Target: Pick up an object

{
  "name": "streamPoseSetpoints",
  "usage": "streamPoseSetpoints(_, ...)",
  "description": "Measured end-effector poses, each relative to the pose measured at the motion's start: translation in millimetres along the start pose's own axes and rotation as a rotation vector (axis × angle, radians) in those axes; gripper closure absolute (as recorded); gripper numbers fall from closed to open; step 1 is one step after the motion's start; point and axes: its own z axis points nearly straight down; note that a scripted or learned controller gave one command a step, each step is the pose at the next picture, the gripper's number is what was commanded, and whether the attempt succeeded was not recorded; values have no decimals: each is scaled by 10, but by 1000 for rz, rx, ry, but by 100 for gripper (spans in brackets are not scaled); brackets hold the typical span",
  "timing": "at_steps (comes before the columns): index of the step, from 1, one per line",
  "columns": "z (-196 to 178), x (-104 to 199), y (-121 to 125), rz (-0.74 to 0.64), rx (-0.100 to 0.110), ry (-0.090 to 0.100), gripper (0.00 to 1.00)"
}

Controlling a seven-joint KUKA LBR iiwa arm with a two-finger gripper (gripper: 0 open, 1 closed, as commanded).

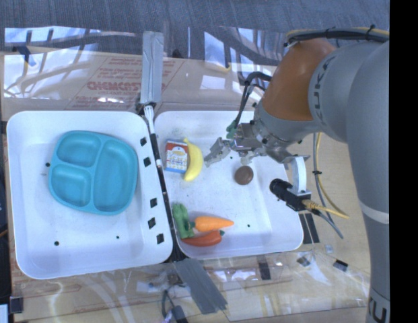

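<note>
Lettering "KUKA" marks the arm (343, 79); whether its tool (219, 150) is released is unclear.

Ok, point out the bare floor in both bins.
Left bin: bare along the near edge, below the blue plate. Right bin: a patch between the brown ball and the carrot. Crowded along the divider: carton, banana.
</note>
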Motion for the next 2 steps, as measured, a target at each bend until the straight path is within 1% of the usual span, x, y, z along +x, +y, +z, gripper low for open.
streamPoseSetpoints(1,1013,178,549,-190,-13,-3,0)
streamPoseSetpoints(2,904,181,558,-193,-13,-3,100)
